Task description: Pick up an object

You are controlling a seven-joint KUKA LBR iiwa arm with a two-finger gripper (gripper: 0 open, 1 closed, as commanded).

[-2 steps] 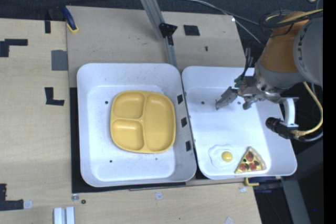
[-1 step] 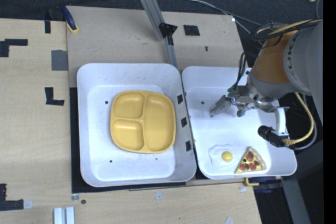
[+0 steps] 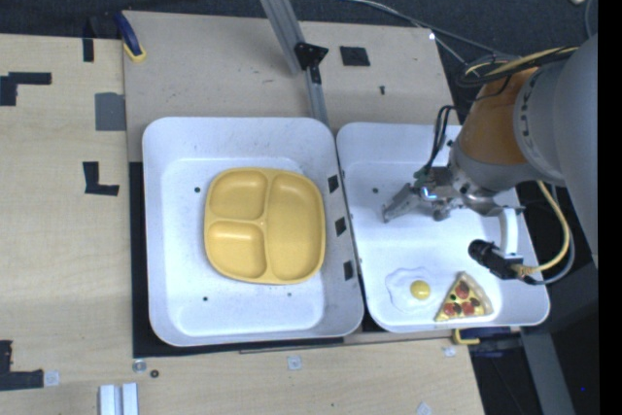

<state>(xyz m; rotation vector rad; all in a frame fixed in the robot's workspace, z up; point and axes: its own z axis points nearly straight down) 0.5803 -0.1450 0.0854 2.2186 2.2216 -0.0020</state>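
- Gripper (image 3: 397, 206): over right bin (image 3: 369, 151), fingers parted, holding nothing.
- Fried egg (image 3: 412, 288), one: near, below gripper.
- Pizza slice (image 3: 464, 297), one: beside egg.
- Yellow tray (image 3: 264, 225), one: left bin (image 3: 175, 170).

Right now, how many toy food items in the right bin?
2: fried egg near the front edge, pizza slice just right of it. The arm may hide more.

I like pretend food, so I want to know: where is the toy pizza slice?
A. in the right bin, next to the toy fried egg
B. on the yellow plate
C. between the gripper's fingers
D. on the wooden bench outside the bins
A: the pizza slice lies in the near corner of the right bin, just right of the fried egg.
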